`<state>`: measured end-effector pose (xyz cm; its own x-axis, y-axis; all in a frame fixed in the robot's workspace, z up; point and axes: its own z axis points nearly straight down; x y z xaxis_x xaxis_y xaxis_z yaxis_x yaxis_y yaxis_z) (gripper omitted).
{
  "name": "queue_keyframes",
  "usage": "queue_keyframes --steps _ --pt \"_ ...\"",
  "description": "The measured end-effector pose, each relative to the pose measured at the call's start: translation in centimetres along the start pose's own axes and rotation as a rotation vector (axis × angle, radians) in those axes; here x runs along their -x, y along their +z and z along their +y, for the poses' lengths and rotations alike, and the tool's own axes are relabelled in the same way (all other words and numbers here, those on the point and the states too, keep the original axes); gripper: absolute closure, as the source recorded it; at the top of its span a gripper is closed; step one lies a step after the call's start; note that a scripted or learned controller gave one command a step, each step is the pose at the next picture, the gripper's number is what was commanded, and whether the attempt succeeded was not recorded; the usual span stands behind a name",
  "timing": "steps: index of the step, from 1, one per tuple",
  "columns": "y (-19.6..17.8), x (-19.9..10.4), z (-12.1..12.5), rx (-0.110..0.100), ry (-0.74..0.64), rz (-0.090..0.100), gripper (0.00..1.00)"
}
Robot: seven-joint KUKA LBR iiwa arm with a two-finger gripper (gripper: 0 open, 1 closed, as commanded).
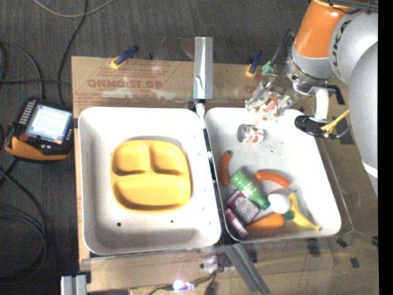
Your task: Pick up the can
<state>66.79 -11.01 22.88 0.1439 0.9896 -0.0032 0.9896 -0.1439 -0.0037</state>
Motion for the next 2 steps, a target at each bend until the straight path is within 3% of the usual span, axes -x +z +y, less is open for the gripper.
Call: queue_keyframes --steps 1,2 --pt "-0.7 -11.3 -3.1 -0.001 0.011 0.003 1.0" --pt "-2.7 -4.6 -0.7 0.002 0.173 0.0 1.0"
